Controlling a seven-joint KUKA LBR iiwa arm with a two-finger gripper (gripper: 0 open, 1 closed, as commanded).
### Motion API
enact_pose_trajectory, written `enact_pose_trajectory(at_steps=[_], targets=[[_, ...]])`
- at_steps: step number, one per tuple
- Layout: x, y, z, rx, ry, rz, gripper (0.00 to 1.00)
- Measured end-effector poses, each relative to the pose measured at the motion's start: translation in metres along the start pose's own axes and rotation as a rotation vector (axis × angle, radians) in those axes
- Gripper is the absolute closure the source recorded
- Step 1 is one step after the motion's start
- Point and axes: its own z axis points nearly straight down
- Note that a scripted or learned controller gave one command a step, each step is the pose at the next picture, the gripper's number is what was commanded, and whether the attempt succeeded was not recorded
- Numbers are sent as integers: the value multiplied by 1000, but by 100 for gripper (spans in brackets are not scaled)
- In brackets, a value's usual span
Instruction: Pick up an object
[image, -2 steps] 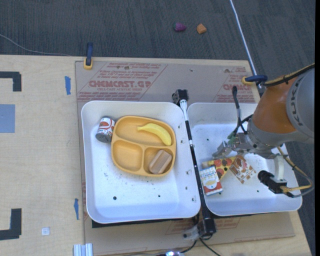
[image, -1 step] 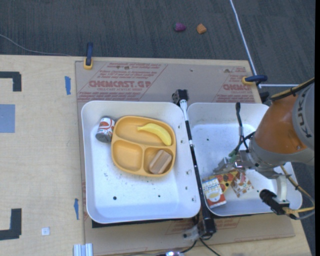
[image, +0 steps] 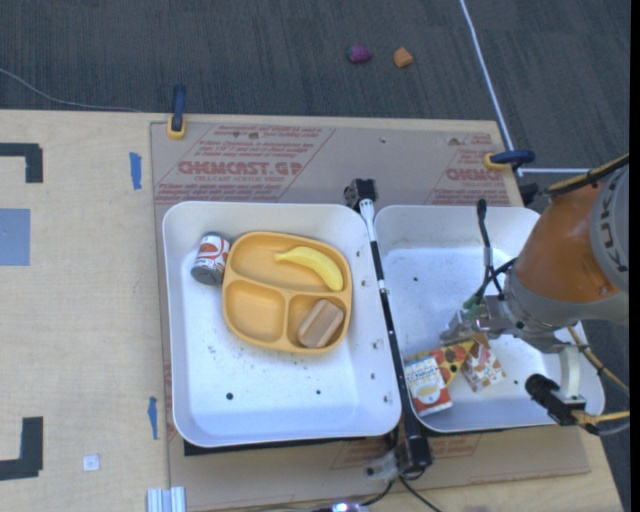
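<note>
The arm (image: 575, 265) is reaching in from the right and hanging over the right bin (image: 430, 260), its orange band bulking above the wrist. The claw (image: 470, 325) is pointing down toward the bin floor, just above a cluster of small cartons; whether it is wide, narrow or gripping anything cannot be told.

A juice carton (image: 428, 383), white with orange and red printing, is lying tilted near the bin's front left corner, close to the wall shared with the left bin (image: 190, 330). Just beside it, to the right, a second small printed box (image: 482, 368) is lying under the claw, touching or nearly touching the carton. The rest of the right bin's floor, toward the back, is lying open.

In the left bin a yellow divided plate (image: 258, 310) is carrying a banana (image: 312, 265) in its back compartment and a brown block (image: 320, 323) in its front right one. A small can (image: 210, 258) is lying against the plate's left rim. Both bins are sitting on a cardboard sheet (image: 260, 165) on the table (image: 80, 300).
</note>
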Motion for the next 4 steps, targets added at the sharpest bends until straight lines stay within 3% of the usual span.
enact_pose_trajectory(at_steps=[1, 2, 3, 4], targets=[[69, -27, -86, 20, 13, -5, 100], [121, -27, -97, 17, 12, -6, 100], [116, -26, -102, 17, 12, -5, 100], [73, -28, -97, 22, 13, -3, 100]])
